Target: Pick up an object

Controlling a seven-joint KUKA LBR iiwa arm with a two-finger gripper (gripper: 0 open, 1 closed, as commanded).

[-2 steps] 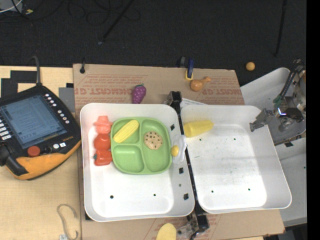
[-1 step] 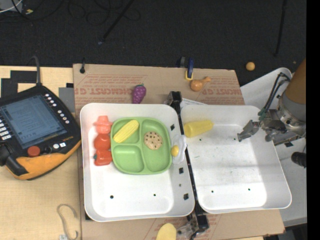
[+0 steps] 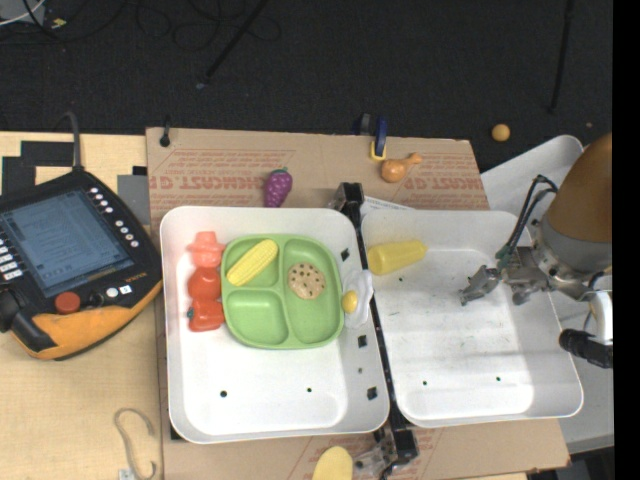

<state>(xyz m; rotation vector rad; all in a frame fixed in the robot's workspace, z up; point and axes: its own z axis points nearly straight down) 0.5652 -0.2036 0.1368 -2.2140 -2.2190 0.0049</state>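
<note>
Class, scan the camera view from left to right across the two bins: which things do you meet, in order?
Red toy figure → corn cob → cookie → yellow block → gripper.

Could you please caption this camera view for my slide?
Gripper hovers in right bin near yellow toy; green plate fills left bin.
</note>
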